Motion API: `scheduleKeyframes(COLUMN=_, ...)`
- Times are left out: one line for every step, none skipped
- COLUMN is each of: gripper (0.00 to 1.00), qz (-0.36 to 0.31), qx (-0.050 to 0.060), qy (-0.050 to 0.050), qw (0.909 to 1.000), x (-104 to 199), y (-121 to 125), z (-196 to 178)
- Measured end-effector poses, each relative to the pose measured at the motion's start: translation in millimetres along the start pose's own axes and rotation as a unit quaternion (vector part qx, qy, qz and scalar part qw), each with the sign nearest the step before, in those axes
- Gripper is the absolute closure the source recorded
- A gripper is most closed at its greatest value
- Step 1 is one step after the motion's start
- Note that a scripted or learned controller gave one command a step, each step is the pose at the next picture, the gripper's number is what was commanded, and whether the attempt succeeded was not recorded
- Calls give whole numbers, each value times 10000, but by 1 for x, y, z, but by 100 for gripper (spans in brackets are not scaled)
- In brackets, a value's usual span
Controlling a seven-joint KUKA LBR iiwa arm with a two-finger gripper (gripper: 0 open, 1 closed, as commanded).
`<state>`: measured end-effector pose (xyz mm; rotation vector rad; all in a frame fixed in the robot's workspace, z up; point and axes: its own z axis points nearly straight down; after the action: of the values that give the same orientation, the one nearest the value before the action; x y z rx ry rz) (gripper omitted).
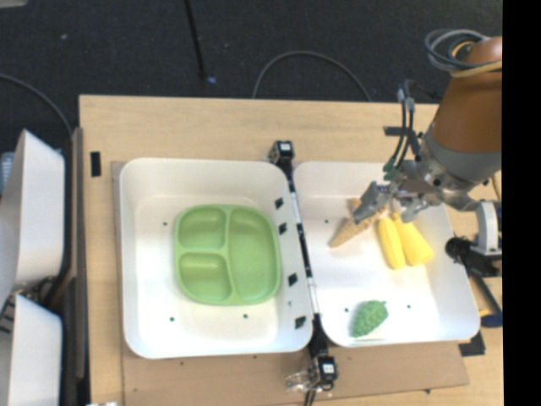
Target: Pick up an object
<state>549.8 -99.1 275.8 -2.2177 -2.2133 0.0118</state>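
Bench [101, 125]: light wood top, carries 2 shallow white bins side by side; dark floor w/ cables beyond far edge.
Clips: black clip at near end of the seam between bins [319, 366], another at far end [281, 151].
Broccoli [369, 318]: small green piece, right bin, near edge, a bit left of that bin's centre. Lies apart from everything else.
Left bin [139, 311]: holds 1 thing, the green plate.
Green plate [226, 254]: light green, w/ compartments, about mid-bin, lying flat, clear of all walls.
Right bin [448, 311]: holds broccoli, corn, wedge; arm comes in over its far right corner.
Corn [402, 242]: 2 yellow pieces touching side by side, mid-bin toward right edge, long axis running near-to-far. Far ends sit just below the gripper.
Tan wedge [347, 232]: beige, long and thin, tilted, just left of the corn, mid-bin. Upper end reaches toward the gripper; touching or not, can't tell.
Gripper [394, 201]: grey metal, low over right bin centre, directly above far ends of corn and wedge. Open or closed: can't tell from this angle. Nothing seen between the tips.
Arm [469, 108]: grey w/ orange band, over far right corner of right bin, cables looped on top.
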Motion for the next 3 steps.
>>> scheduleKeyframes(gripper=0, qz=-13, qx=-66, qy=-3, qw=10000, x=0, y=2, z=-6)
scheduleKeyframes(gripper=0, qz=-3, qx=-39, qy=-7, qw=10000, x=9, y=3, z=48)
scheduleKeyframes(gripper=0, qz=-3, qx=-36, qy=-9, qw=10000, x=-1, y=-1, z=97)
